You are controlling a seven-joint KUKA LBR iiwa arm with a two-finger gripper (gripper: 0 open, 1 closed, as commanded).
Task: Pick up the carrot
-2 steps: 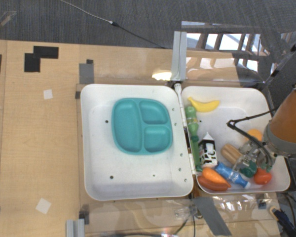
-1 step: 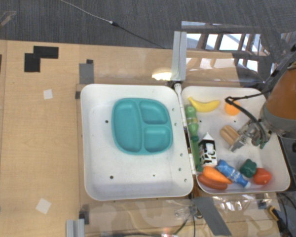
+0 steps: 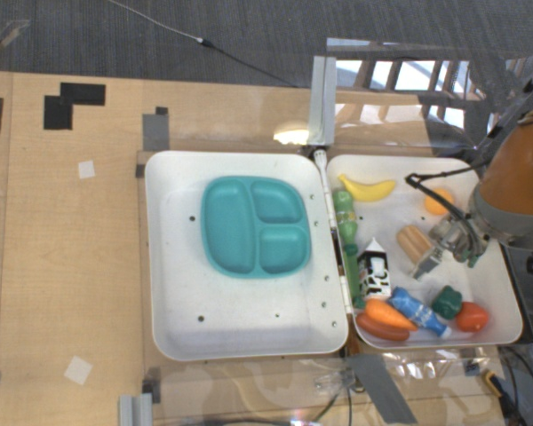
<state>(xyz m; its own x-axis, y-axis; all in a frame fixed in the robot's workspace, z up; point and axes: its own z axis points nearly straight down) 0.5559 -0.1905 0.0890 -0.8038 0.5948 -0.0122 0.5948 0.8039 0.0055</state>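
Two white bins sit side by side on the wooden surface [image 3: 62, 264]. The L bin [image 3: 173, 318] holds a teal divided plate [image 3: 253, 225], roughly centered, w/ three compartments.

The R bin [image 3: 502, 322] has the clutter. The carrot [image 3: 387, 313] lies near the front-left corner of that bin, orange, slanted, its lower end resting against a reddish-brown sausage-like item [image 3: 380, 329] that curves along the front wall. Just right of the carrot, touching or nearly so, is a blue bottle-like item [image 3: 417, 311], then a dark green piece [image 3: 446, 302] and an orange-red rounded piece [image 3: 472, 316] toward the front-right corner. A black-and-white carton [image 3: 375, 275] stands just behind the carrot. A green long veg [image 3: 344, 223] runs along the bin's left wall, a yellow banana [image 3: 367, 187] lies near the back-left, a tan bread-like roll [image 3: 414, 241] sits mid-bin, and a small orange item [image 3: 437, 205] is partly hidden behind the arm.

The arm comes in from the R, orange band [image 3: 520, 171] above the wrist. The tool [image 3: 440, 254] hangs over mid-bin, just right of the roll, well behind the carrot and apart from it. Fingers look spread a bit, nothing between them.
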